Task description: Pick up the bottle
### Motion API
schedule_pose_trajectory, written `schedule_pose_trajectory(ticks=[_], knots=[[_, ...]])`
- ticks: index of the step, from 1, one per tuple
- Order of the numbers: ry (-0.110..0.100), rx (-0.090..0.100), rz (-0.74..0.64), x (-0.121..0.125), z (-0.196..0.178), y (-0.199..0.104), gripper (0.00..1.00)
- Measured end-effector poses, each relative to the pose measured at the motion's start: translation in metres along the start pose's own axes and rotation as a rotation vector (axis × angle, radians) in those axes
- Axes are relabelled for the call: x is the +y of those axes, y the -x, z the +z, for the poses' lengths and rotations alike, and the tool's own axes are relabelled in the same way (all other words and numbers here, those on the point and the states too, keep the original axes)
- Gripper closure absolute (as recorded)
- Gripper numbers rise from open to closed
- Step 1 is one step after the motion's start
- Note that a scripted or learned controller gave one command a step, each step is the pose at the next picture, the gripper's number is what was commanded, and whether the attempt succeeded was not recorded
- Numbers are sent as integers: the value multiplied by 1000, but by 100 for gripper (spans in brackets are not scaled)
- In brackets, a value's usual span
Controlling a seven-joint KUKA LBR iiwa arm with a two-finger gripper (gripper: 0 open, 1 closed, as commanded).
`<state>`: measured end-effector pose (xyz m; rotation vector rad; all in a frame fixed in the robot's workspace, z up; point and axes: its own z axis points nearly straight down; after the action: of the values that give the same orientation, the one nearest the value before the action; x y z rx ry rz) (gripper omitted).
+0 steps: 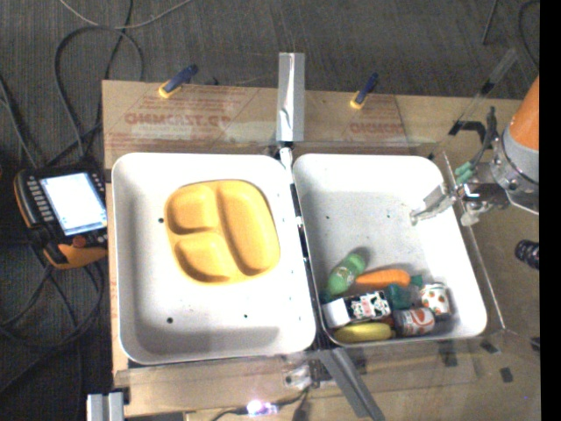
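The end effector (427, 207) hovers over the right bin's (368, 191) far right side; its state is unclear. The bottle (346, 273) lies well apart, nearer the front, beside a carrot (382, 278), with bare floor between.

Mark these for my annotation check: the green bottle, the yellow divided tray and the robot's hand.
green bottle (345, 273), camera view, middle of its body.
yellow divided tray (223, 231), camera view, ridge between its compartments.
hand (424, 210), camera view, between its fingertips over the right bin.
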<state>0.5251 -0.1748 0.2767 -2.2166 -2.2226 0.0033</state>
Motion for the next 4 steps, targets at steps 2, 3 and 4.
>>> schedule_pose_trajectory(ticks=[2, 3, 4], knots=[[0, 2, -254, -16, 138, -50, 0], [-1, 0, -208, -15, 95, -163, 0], [-1, -2, -234, -41, 95, -117, 0]])
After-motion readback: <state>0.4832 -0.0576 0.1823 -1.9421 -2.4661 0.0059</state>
